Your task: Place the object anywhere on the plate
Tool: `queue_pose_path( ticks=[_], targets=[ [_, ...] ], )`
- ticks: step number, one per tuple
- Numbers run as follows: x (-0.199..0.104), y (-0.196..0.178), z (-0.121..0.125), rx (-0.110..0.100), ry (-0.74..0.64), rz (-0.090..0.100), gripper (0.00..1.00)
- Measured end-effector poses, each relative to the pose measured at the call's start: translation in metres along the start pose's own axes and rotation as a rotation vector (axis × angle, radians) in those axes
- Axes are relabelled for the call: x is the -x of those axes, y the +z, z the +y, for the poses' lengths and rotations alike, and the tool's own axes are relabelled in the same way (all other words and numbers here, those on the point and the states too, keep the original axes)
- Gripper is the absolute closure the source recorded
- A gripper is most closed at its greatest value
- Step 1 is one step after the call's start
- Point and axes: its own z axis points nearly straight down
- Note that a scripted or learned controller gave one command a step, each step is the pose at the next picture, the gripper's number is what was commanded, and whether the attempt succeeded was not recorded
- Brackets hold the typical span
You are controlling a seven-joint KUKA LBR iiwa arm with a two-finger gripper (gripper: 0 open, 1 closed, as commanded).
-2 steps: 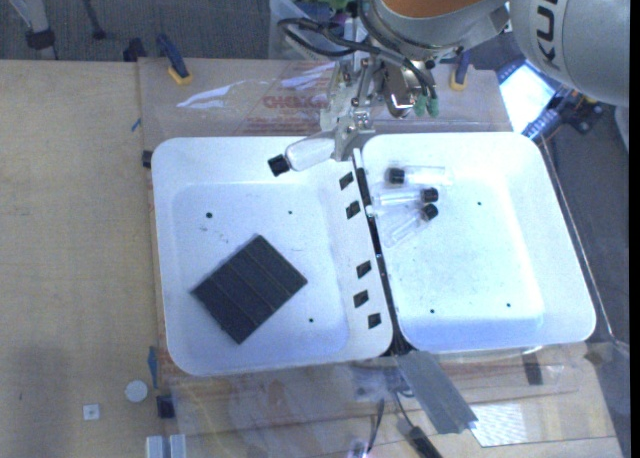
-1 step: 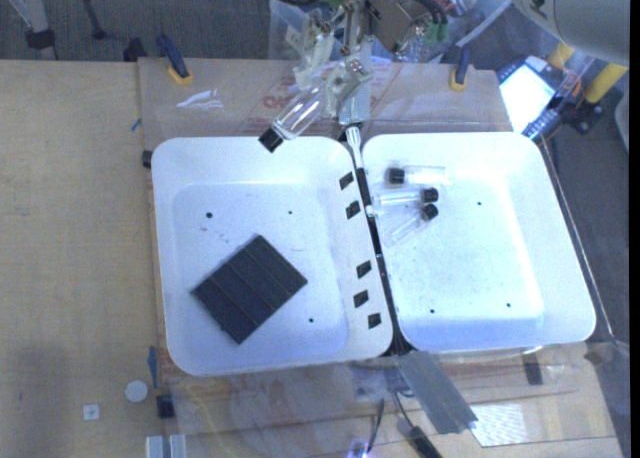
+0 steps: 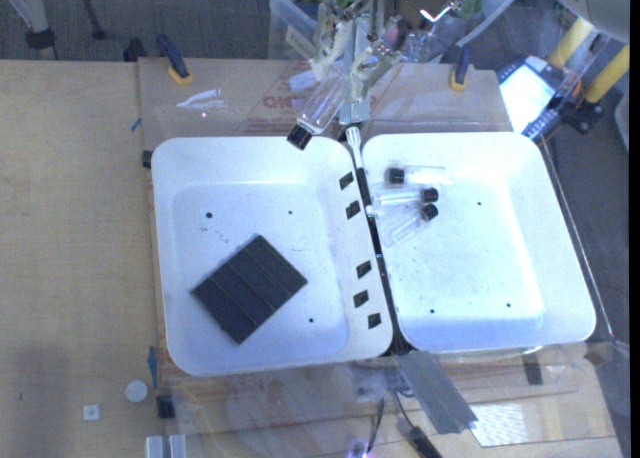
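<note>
A: Which step is this, would you say?

B: The carry, I judge. The gripper (image 3: pixel 350 111) hangs over the far rim of the left bin (image 3: pixel 180 246), near where the two bins meet, and a clear vial with a black cap (image 3: pixel 318 106) slants down from between its fingers, cap lowest. So it is closed on that vial.

A: And the plate?

B: The dark ribbed plate (image 3: pixel 248 288) lies flat in the left bin, toward the near side, well apart from the gripper. Nothing rests on it.

A: What about the other vials?

B: A few more clear vials (image 3: pixel 412 191) lie in the right bin (image 3: pixel 500 276), far beyond the plate, untouched by the gripper.

A: The next move, then?

B: Travel toward the plate, lower over its middle, then release. The vial is round and may roll along the ribs, so a low drop seems wise. The glass is faint against the clutter, so how firmly it is pinched I can't quite say.
</note>
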Motion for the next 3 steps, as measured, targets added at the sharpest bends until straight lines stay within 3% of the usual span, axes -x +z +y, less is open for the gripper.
queue_pose_path(
  ticks=[1,3],
  targets=[
    [0.031,0.001,0.036,0.002,-0.408,0.000,1.00],
    [0.034,-0.024,0.035,-0.006,-0.399,-0.023,1.00]
  ],
)
